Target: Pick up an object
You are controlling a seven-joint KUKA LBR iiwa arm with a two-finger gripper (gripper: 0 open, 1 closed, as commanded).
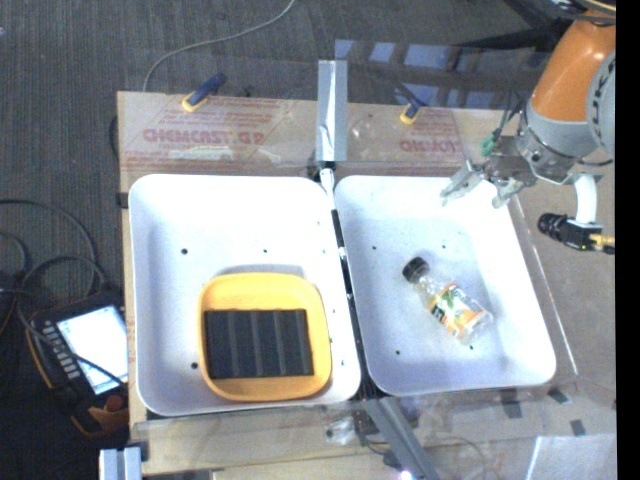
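Lying on its side in the right bin (pixel 520 268), a small clear bottle (pixel 450 303) with a black cap and an orange-and-green label rests on the white floor, a little right of the bin's middle. Its cap end points toward the upper left and its base toward the lower right. Nothing touches it.

Above it, over the far right corner of the same bin, hangs the gripper (pixel 480 186); its jaws stand apart, one finger splayed left and the other pointing down, with nothing between them. They are well apart from the bottle. The grey arm (pixel 575 88) with its orange band reaches in from the right.

In the left bin (pixel 160 208) sits a yellow tray-like object (pixel 265 340) with a dark ribbed inset, close to the near wall and toward the divider between the bins.

Both bins rest on a desk (pixel 230 133) of brownish board bearing faded red lettering, with two yellow-handled clamps (pixel 203 92) along its far edge. On the dark floor to the left lies a handheld device with a lit screen (pixel 85 343), with cables trailing from it.
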